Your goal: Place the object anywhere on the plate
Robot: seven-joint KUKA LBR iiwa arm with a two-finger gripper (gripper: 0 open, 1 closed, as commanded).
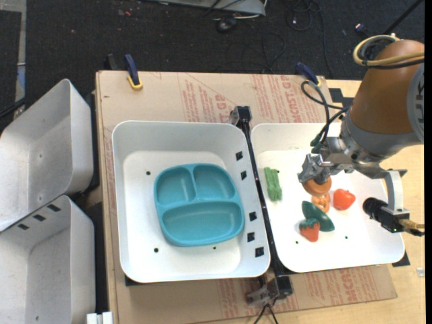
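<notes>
End effector [317,175] hangs at right of frame over an orange object [319,200] in the right bin [378,252]; its grip cannot be told. Teal plate [199,204] sits centre-left on the surface.

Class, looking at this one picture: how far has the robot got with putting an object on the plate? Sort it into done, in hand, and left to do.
Done: nothing lies on the blue plate in the left bin.
In hand: the gripper is low over the right bin, at an orange object; whether it grips it is unclear.
Left: lifting an object and carrying it across. The green piece, red piece and strawberry lie there too.
</notes>
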